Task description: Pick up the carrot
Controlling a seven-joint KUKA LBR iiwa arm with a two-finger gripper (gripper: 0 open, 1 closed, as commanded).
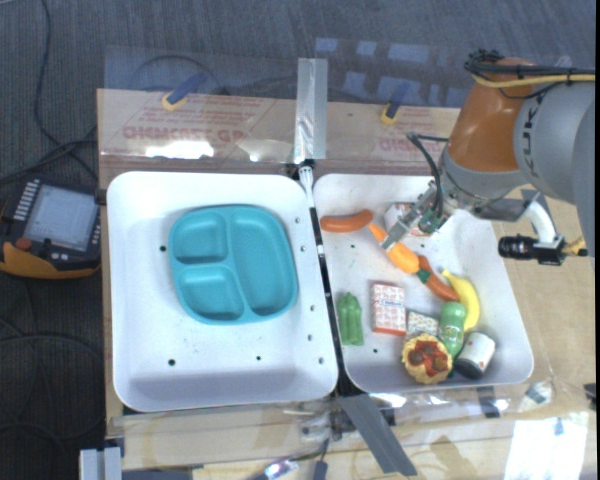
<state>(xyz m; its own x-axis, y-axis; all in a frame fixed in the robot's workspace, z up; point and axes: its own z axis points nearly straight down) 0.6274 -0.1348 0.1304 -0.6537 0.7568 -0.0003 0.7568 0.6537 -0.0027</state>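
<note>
arm (540, 138): grey, enters from the right, bent over the bench | orange band (490, 128): above the wrist, facing up | gripper (405, 226): angled down and left, low over the right side

One fixed camera above the bench, angled down, both white bins (130, 268) in frame

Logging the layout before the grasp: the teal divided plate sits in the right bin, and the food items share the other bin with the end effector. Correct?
Not quite. The camera view shows the teal divided plate in the left bin; the food items and end effector are in the right bin.
</note>
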